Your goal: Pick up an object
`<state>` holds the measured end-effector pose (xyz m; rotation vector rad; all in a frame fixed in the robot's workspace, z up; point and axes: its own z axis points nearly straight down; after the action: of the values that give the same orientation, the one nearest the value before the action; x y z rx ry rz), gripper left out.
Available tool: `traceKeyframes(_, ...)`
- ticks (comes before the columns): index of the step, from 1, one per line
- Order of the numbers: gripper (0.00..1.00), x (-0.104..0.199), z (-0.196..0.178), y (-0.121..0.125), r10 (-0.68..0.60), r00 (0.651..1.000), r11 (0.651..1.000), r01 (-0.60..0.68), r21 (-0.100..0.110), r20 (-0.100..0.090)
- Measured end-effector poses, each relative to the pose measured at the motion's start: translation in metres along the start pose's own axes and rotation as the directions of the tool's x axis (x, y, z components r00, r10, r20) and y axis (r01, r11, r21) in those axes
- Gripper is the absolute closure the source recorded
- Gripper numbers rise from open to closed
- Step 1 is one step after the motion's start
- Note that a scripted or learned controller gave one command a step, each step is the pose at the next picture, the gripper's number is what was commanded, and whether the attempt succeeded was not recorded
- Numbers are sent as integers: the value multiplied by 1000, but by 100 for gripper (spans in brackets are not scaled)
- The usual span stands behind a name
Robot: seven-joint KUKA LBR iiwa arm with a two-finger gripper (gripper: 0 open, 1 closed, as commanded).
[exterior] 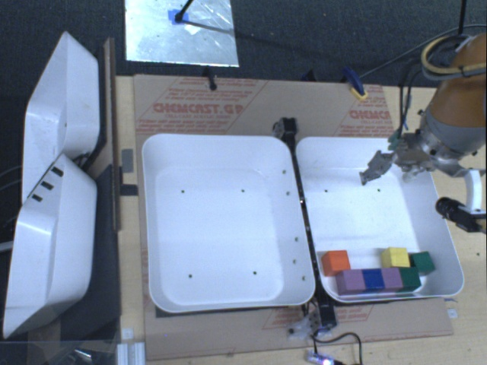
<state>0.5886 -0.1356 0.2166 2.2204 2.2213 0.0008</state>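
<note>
The blocks huddle against the near wall of the right bin (pixel 437 230): an orange block (pixel 335 261), a yellow block (pixel 395 257), green blocks (pixel 420 265), and a purple and blue row (pixel 370 280), probably settled there because the bin is shallow. The jaws (pixel 374 167) hang over the bin's bare far half, well apart from them, carrying nothing; I cannot tell how wide they stand.

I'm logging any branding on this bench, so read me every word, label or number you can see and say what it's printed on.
"CHEMCAST GP", red print, upside down, on the brown cardboard sheet under the white bins.
A second red print at the sheet's upper right corner: partly hidden, too blurred to read.
Faint red print along its lower edge: unreadable.
</note>
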Motion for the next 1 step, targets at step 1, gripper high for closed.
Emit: traceKeyframes(1,0,-13,65,65,-1,1000,1000,1,3,0)
